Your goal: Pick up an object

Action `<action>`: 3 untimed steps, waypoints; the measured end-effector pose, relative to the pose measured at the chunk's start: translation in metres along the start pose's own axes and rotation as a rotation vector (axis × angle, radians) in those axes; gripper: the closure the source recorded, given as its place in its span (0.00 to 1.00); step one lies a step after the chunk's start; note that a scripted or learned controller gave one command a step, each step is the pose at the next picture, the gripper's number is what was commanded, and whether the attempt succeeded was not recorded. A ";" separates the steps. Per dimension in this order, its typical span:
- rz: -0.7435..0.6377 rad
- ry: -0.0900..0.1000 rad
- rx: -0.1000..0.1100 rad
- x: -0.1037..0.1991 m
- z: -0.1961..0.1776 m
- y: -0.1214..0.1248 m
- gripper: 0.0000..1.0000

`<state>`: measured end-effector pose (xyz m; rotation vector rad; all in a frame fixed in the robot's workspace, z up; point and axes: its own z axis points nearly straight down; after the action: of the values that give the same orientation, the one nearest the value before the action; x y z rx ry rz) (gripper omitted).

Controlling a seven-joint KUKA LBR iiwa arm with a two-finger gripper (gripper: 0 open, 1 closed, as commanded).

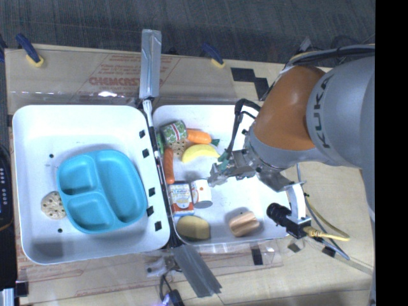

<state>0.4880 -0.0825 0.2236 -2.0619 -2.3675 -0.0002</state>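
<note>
A bench (57, 69) is seen from above, covered with brown cardboard that has red print on it. Two shallow white bins are set on it side by side — the left bin (29, 171) and the right bin (220, 115) — touching along the middle. Blue clamps (30, 50) are fixed at the back edge of the cardboard.

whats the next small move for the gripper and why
Probably a short drop and a nudge toward the banana. The gripper hovers in the right bin just beside it with nothing visibly between its fingers, and the banana lies on top of the pile, less hemmed in than the carrot.
</note>
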 end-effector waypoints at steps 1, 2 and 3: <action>0.011 -0.001 0.002 0.000 0.000 0.075 1.00; -0.100 -0.001 0.000 -0.043 0.132 0.084 1.00; 0.105 0.000 0.004 -0.101 0.132 0.037 1.00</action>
<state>0.5384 -0.1771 0.0916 -2.1822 -2.2538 0.0040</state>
